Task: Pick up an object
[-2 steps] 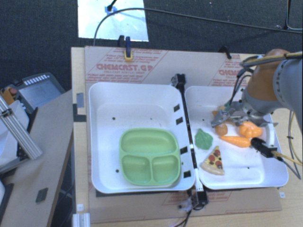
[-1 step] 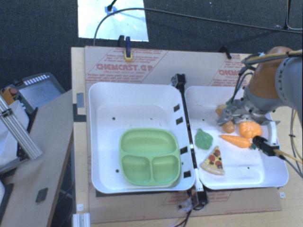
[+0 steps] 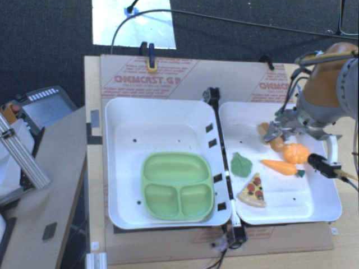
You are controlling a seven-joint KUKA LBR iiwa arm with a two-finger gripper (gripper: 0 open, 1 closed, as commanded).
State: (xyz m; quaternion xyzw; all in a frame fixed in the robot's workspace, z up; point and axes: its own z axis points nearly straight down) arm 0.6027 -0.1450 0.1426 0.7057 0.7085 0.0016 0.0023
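Note:
The right bin [image 3: 320,209] holds several toy foods. A green leaf [image 3: 241,165] lies near its left wall, and a pizza slice [image 3: 253,191] sits in front of it. To the right an orange carrot [image 3: 280,167] lies flat, just in front of a round orange fruit [image 3: 296,153]. A tan-orange piece [image 3: 271,139] sits at the back of this group. My gripper [image 3: 275,130] hangs low right over that tan-orange piece and partly hides it. The grey arm [image 3: 328,88] reaches in from the right.
The left bin [image 3: 120,150] carries a green divided plate [image 3: 177,185]. A black divider with clips [image 3: 220,150] runs between the bins. Cables and a black fitting [image 3: 322,166] trail from the arm over the right bin's right side.

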